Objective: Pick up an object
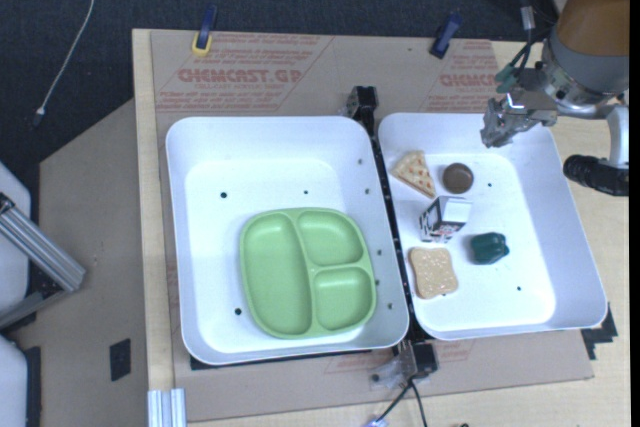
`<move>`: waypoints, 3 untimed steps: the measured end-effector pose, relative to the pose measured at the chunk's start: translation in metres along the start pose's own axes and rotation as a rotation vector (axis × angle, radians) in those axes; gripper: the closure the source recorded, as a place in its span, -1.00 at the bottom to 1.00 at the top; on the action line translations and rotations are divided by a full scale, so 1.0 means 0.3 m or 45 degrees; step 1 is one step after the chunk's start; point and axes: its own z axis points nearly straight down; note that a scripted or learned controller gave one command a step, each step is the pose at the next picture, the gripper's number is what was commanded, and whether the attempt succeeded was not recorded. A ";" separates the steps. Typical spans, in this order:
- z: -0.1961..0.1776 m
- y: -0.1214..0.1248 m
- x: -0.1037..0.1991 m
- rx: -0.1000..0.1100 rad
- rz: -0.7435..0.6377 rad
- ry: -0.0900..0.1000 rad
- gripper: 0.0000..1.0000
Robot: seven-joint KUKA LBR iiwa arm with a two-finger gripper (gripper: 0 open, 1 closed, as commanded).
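Note:
The right bin (560, 215) holds several small objects: a wedge of toast-coloured food (415, 172), a brown round piece (458, 178), a small black-and-white carton (444, 218), a dark green lump (489, 248) and a slice of bread (433, 272). My gripper (500, 128) hangs over the bin's far right corner, above and to the right of the brown round piece. Nothing is visible between its fingers.
The left bin (200, 175) bears a green divided plate (305, 270). A black clamp (362, 101) sits at the far end of the seam between the bins. Blue clips (445, 35) hold the cardboard sheet at the back.

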 end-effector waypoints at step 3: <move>-0.029 0.026 0.360 0.016 -0.007 0.006 1.00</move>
